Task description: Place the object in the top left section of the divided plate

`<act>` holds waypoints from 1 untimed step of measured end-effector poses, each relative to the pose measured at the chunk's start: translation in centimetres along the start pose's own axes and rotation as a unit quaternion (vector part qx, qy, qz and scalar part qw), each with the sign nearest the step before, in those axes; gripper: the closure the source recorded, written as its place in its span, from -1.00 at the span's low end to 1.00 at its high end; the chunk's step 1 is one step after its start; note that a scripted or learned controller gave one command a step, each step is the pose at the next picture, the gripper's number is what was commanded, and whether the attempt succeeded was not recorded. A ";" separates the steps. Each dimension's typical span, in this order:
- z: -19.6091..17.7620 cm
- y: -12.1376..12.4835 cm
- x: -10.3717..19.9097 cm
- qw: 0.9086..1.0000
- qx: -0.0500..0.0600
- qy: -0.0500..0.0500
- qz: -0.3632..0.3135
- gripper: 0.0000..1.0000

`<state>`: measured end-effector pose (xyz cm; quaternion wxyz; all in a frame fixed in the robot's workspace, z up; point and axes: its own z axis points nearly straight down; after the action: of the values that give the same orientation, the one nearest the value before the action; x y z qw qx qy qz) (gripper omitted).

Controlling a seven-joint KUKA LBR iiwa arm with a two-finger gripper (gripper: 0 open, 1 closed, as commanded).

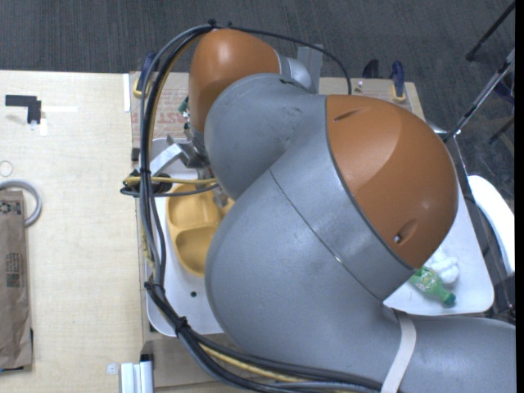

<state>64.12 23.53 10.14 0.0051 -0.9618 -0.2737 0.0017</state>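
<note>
The only loose thing I can make out is a small green and white crumpled object (435, 280), lying at the near right corner of the shallow white right-hand bin (479, 195). I take it to be the piece to place, though I cannot be sure. The yellow plastic divided plate (191, 229) sits in the white left-hand bin (160, 311). Two of its hollows show along its left side, one farther and one nearer; the rest is covered by the grey arm with its orange joint caps (327, 244). So the object lies well apart from the plate, off to the right and a little nearer to me, with the bulk of the arm between them. The arm's working end reaches over the far left of the plate, where I see grey metal parts that I read as the gripper (183, 151), just beside a bundle of black cables (150, 188). Whether the gripper is spread, closed or carrying anything I cannot tell; the wrist hides it. If it is carrying nothing, my judgement is that the coming move must swing right and nearer, away from the plate. The object's long axis seems to run left-far to right-near. A pale wooden tabletop (74, 219) lies left of the bins.
</note>
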 end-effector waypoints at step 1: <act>0.0 0.0 0.0 1.000 0.000 0.000 0.000 -1.00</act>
<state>64.12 23.54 10.14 0.0051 -0.9618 -0.2737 0.0017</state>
